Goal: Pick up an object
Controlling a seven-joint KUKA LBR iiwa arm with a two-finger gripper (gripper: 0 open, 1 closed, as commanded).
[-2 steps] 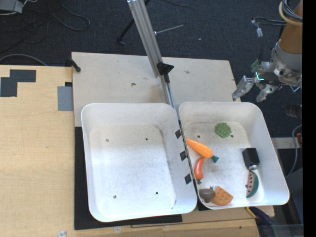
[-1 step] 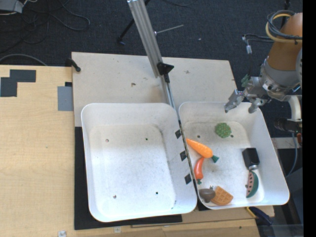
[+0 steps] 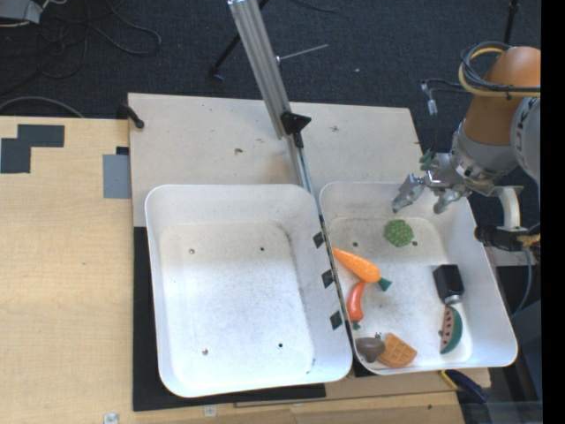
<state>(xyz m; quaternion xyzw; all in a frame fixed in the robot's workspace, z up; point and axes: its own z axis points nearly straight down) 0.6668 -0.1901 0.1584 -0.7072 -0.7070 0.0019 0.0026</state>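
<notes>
My gripper (image 3: 425, 200) hangs over the back edge of the right bin (image 3: 494, 276), fingers spread open with nothing between them. Just below and left of it lies a green bumpy ball (image 3: 399, 232). An orange carrot (image 3: 357, 264) and a red-orange pepper (image 3: 356, 301) rest near the bin's left wall. A black block (image 3: 448, 281) and a watermelon slice (image 3: 451, 329) lie toward the right. At the front sit a brown lump (image 3: 371, 348) and an orange waffle-like piece (image 3: 398, 352).
The left bin (image 3: 229, 290) stands beside the right one, with black clips (image 3: 325, 276) along the shared wall. A slanted aluminium post (image 3: 265, 69) rises behind the bins. Cables loop off the arm (image 3: 499, 117) at the right.
</notes>
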